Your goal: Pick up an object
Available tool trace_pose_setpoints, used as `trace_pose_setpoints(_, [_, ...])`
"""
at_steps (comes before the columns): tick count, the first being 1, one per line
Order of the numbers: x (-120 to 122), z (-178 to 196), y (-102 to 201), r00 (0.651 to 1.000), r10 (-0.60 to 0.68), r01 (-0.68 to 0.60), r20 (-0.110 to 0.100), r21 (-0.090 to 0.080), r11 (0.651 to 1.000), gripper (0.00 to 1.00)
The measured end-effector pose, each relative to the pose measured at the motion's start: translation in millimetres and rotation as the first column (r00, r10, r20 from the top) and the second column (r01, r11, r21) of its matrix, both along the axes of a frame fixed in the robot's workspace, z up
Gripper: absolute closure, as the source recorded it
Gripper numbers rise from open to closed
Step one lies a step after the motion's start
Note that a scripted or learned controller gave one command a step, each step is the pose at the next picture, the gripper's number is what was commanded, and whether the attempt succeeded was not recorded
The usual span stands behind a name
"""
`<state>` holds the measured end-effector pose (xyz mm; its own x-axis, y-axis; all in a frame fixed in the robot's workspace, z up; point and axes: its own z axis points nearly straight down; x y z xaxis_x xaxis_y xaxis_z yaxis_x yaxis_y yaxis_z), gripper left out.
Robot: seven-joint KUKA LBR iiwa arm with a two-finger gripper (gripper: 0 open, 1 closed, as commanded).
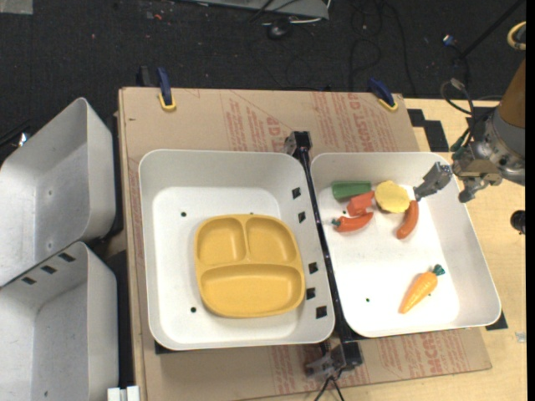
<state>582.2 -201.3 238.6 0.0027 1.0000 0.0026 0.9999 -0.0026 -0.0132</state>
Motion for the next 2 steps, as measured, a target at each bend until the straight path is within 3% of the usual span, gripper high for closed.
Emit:
trace_pose_setpoints(1, [2.8,7.8,0.9,1.0,0.004,-0.004,0.013,-0.003,1.0,0.0])
trace_pose_setpoints(2, [5.2,-36.4,-3.4,1.0,0.002,-0.002,0.01,-0.002,1.0,0.0])
